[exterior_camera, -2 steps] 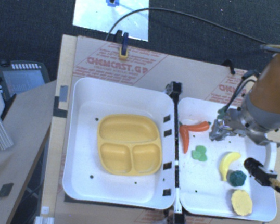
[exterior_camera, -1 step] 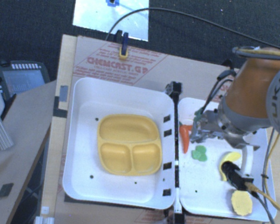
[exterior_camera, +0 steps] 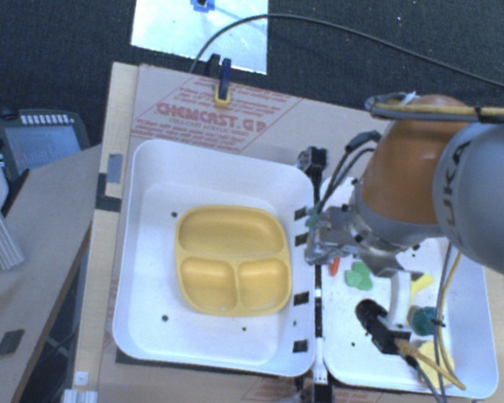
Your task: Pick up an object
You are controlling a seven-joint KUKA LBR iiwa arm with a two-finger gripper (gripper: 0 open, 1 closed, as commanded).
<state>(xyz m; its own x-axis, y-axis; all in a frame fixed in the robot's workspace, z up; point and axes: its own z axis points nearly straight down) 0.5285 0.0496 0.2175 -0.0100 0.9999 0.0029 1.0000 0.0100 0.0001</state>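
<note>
My gripper (exterior_camera: pixel 328 248) hangs low over the left part of the right bin (exterior_camera: pixel 477 369), close to the wall between the two bins. Just to its right lies a small green object (exterior_camera: pixel 358 277), and a thin red-orange piece (exterior_camera: pixel 333 269) shows right below the gripper. Further right lie a yellow piece (exterior_camera: pixel 421 284) and a teal object (exterior_camera: pixel 425 320). The arm's grey and orange body hides the back of the right bin. Nothing shows between the gripper's parts from this angle.
The left bin (exterior_camera: pixel 134 319) holds a yellow divided plate (exterior_camera: pixel 231 259) at its middle. Cables run along the divider between the bins. A grey bench with a pendant (exterior_camera: pixel 43 142) stands at the left.
</note>
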